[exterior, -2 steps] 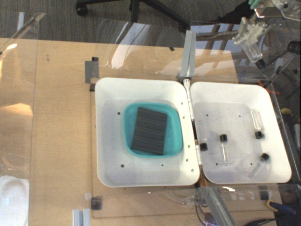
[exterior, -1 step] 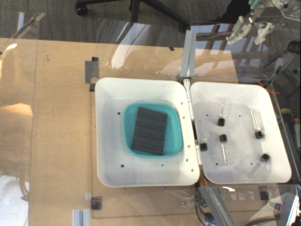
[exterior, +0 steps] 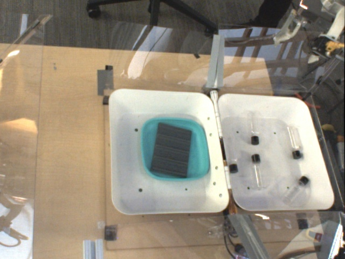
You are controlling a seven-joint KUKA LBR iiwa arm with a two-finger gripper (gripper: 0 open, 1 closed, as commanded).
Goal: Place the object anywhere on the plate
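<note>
A teal square plate (exterior: 200,151) with rounded corners lies in the middle of the left white bin (exterior: 125,161). A dark grey rectangular block (exterior: 171,150) with fine ridges across its top lies flat on the plate. It is slightly tilted clockwise and covers most of the plate's centre. Nothing touches the block.
The right white bin (exterior: 318,161) holds several small black pegs (exterior: 255,158) and a few clear rods (exterior: 294,138). A grey metal post (exterior: 215,63) stands behind the seam between the bins. Pale machine parts (exterior: 318,15) are at the top right, and an office chair base (exterior: 156,4) is on the floor behind.
</note>
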